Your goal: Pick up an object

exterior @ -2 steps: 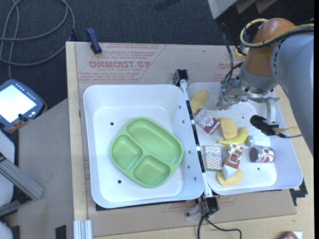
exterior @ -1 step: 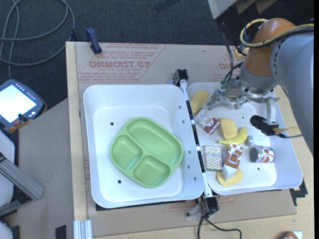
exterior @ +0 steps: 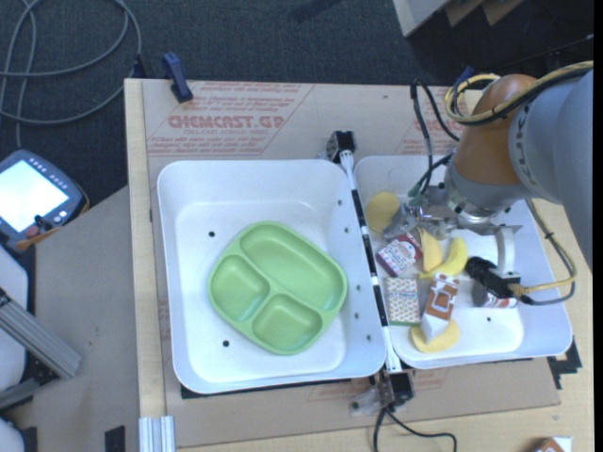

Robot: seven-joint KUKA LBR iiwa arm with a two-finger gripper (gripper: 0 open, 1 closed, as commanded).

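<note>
Left bin (exterior: 188,196): green divided tray (exterior: 277,287), lying flat.
Right bin (exterior: 546,332): yellow round item (exterior: 382,208), banana-like pcs (exterior: 443,255), red/white packets (exterior: 399,254), checked packet (exterior: 402,299), orange carton (exterior: 441,299).
Arm (exterior: 509,139) reaches in from right, wrist low over the pile; claw (exterior: 424,217) state can't tell.

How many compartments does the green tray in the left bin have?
3. The green tray has one long compartment along its upper-right side, one at its left, and one at its bottom right. None looks hidden.
</note>
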